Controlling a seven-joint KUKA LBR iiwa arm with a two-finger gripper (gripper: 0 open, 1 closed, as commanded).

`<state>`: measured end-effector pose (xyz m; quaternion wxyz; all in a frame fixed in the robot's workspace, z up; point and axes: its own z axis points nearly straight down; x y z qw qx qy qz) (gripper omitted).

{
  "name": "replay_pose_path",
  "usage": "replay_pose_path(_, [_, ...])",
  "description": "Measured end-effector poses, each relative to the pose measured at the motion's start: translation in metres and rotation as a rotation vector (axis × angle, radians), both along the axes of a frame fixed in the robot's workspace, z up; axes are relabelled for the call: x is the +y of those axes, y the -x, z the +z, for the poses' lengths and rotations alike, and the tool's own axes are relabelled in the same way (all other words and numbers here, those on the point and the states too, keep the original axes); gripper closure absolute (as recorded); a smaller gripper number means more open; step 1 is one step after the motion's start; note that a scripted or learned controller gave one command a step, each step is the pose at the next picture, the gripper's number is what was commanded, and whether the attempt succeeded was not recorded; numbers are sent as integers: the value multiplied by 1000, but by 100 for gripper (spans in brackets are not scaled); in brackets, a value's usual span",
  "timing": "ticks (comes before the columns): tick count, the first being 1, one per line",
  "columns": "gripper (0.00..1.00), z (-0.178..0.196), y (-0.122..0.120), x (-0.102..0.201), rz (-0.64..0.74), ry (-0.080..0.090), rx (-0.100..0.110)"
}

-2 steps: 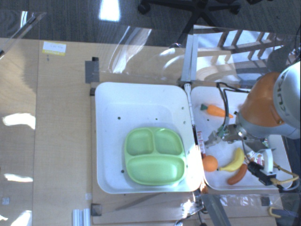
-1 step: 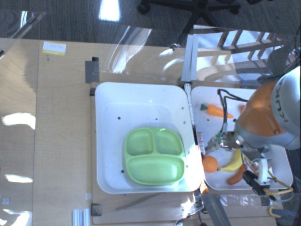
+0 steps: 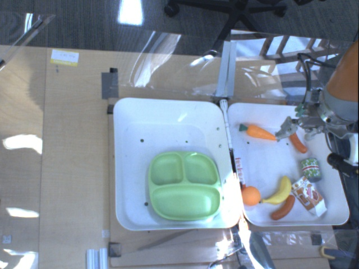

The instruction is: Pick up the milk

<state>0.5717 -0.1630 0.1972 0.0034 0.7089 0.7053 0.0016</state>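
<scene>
A small milk carton [image 3: 309,196] with red and white print lies tilted on its side in the near right corner of the right bin [image 3: 263,217], untouched. Just above it sits a small green-patterned can [image 3: 310,168]; to its left lie a banana [image 3: 280,191] and, touching the banana's lower end, a red sausage [image 3: 282,208], with an orange [image 3: 251,196] against the bin's left wall.

The tool [image 3: 295,125] hangs over the far half of the same bin, well apart from the milk, with the can between them. Its two grey fingers [image 3: 285,130] point down and to the left — whether they are spread or closed cannot be told from this angle, and nothing is seen between them. Their tips sit just beside the right end of a carrot [image 3: 259,132] with a green top, and a second, smaller orange piece [image 3: 298,143] lies just below the tool.

The grey arm [image 3: 341,102] reaches in from the right edge, its orange band [image 3: 344,77] above the wrist, cables looping beside it.

The left bin [image 3: 129,150] holds a green divided plate [image 3: 184,185] with three compartments, set toward the near right side. Both bins rest side by side on the pale wooden desk [image 3: 61,150], with a yellow label [image 3: 64,56] stuck near the desk's far left — and the base of an office chair [image 3: 241,7] stands on the floor beyond.
</scene>
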Motion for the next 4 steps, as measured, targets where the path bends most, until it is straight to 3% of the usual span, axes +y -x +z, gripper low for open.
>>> replay_pose_path(1, [0, -109, 14, 28, -589, -5, -3])
replay_pose_path(2, [0, -108, 81, 17, -483, -4, -8])
replay_pose_path(3, [0, -109, -3, 23, -472, -4, -4])
replay_pose_path(4, [0, -108, 81, 18, -766, -6, -8])
